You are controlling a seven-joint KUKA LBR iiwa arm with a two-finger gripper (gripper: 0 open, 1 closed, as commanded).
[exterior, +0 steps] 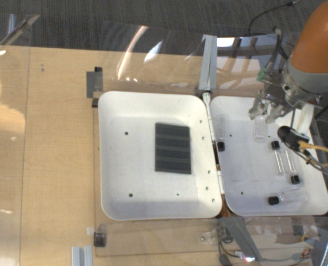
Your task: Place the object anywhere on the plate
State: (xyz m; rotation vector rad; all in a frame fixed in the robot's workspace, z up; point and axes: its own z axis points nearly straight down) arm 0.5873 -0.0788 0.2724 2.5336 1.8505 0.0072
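A light wooden tabletop (41, 148) carries two shallow white plastic bins with rounded corners, side by side. In the left bin (125, 193) a dark grey rectangular plate (173, 148) with ribbed bands across it lies flat near the centre. The right bin (241, 176) holds clear, glassy tube-like objects (283, 162) with small black caps, scattered towards its right side and well apart from the plate. The grey arm with its orange band (319, 37) reaches in over the right bin's upper part. The tool (266, 111) hangs there; how it stands cannot be told.
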